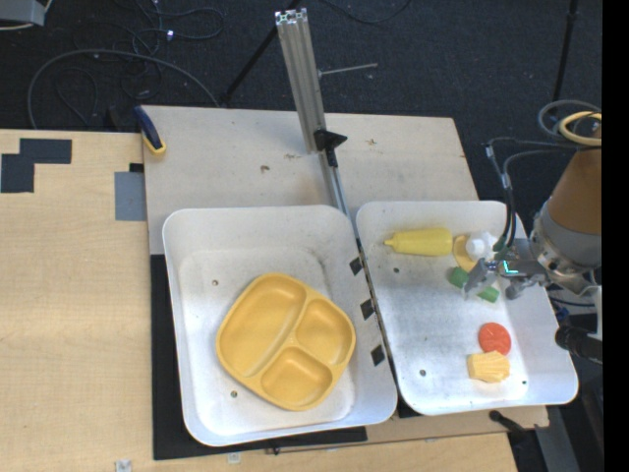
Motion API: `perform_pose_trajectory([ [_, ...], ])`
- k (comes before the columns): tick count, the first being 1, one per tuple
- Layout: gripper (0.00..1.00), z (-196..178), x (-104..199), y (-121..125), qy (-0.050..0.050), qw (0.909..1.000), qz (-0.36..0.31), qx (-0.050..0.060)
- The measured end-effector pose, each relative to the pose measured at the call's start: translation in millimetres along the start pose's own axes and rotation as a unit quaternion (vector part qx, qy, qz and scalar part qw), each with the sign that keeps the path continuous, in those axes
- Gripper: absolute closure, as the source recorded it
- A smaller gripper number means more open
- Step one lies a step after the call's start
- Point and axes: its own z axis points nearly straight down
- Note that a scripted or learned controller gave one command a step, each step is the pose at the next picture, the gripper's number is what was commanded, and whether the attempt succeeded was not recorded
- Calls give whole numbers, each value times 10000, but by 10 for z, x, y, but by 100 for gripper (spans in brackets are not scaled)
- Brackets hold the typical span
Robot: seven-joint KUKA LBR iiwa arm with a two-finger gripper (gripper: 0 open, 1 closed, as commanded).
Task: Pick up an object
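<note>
The right bin (432, 362) holds a yellow corn-like piece (421, 242) near its far edge. A small green piece (459, 277) lies at the bin's right side, a red round piece (494, 338) sits toward the near right, and a yellow chunk (488, 367) rests just below it. My gripper (484, 281) hangs low over the right side of this bin, right beside the green piece and just right of the corn. Whether anything sits in its grasp is hidden by the wrist and hardware.
The left bin (197, 264) carries a yellow divided plate (285, 340). A metal post (303, 77) rises behind the bins. A blue-and-yellow tool (149, 131) lies at the bench's far left. Cables run along the right side by the arm (575, 214).
</note>
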Motion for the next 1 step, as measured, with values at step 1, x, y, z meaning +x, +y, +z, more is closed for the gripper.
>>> perform_pose_trajectory([
  [1, 0, -5, -1, 4, -1, 10000, -1, -6],
])
